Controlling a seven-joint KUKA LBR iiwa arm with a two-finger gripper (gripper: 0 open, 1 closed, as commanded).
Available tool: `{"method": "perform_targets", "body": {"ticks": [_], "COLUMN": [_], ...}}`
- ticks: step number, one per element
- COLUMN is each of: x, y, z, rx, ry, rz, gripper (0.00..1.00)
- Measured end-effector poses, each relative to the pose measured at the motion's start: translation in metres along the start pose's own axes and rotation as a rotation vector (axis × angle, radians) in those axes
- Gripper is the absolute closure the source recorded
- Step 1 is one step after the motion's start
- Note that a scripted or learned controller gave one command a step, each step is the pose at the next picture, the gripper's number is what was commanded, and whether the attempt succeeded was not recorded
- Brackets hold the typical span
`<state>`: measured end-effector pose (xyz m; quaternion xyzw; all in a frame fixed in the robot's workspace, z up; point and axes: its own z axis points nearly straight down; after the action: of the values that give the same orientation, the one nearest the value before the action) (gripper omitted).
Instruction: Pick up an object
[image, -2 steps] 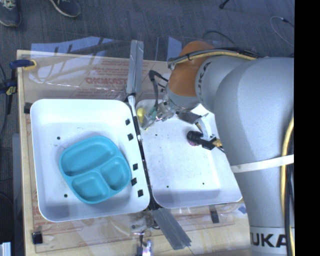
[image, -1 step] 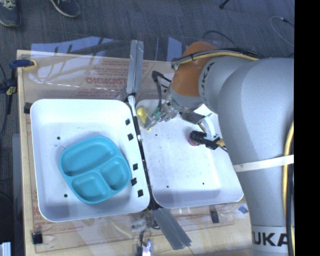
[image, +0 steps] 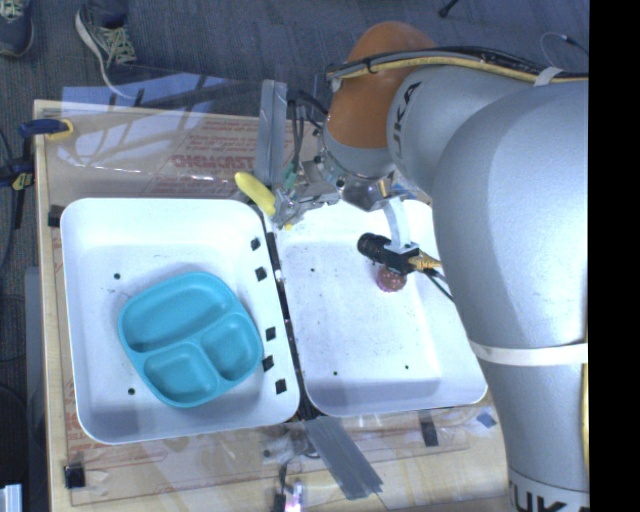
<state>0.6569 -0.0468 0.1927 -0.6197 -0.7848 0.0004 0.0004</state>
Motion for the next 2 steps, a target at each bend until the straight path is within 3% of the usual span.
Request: {"method": "perform_targets", "body": {"ticks": [1, 2], "x": [-0.0652, -0.0648], "y": [-0.0163, -0.0161], "z": [-0.0148, -0.0145], "rx": [0.001, 0.001], "ry": [0.000, 0.000], "rz": [0.002, 0.001], "gripper": [1.00, 0.00]}}
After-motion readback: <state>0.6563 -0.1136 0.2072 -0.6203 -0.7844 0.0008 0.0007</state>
